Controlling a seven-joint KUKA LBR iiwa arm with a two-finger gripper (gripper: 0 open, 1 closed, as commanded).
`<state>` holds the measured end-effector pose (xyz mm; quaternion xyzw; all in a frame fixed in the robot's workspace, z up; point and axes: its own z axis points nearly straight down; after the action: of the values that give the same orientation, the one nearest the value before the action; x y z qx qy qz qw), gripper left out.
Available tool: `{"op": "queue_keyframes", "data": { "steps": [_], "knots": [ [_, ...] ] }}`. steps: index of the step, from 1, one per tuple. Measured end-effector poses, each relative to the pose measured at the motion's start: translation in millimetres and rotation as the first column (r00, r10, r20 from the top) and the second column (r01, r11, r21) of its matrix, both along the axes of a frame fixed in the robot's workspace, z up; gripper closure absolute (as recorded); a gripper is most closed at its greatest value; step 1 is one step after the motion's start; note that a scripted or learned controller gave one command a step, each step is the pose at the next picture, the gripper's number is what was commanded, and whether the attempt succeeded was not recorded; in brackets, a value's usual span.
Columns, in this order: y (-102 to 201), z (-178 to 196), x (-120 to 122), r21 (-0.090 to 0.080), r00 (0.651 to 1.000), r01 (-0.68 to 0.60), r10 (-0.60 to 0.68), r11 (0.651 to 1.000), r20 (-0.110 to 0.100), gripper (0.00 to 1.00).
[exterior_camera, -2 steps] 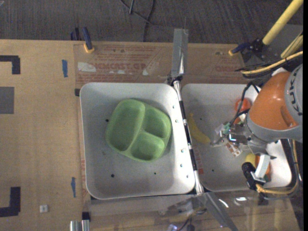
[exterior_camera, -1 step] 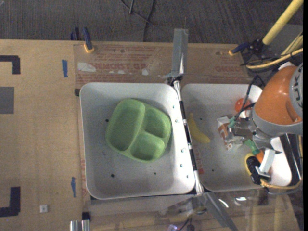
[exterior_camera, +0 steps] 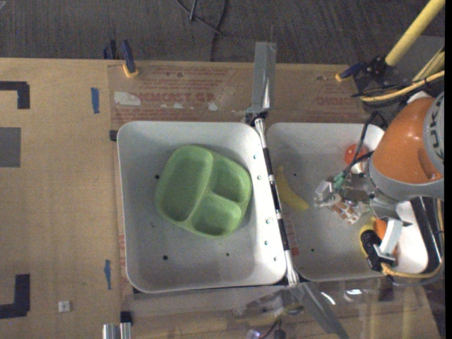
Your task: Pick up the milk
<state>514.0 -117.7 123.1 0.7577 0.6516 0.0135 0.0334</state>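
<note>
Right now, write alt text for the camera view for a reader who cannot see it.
A grey arm with an orange band reaches from the right into the right bin, its gripper above the floor near a yellow banana. The left bin holds a green divided plate.

Green tray (exterior_camera: pixel 203 190); yellow banana (exterior_camera: pixel 292 191); white bins (exterior_camera: pixel 141 246).
</note>
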Motion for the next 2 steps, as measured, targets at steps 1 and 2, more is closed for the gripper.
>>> {"op": "queue_keyframes", "data": {
  "steps": [1,2],
  "knots": [
    [-2.7,10.9,0.7,-0.006,1.0,0.004,-0.004,1.0,0.005,1.0],
    [-2.7,10.6,0.5,-0.006,1.0,0.004,-0.004,1.0,0.004,0.0]
  ]
}}
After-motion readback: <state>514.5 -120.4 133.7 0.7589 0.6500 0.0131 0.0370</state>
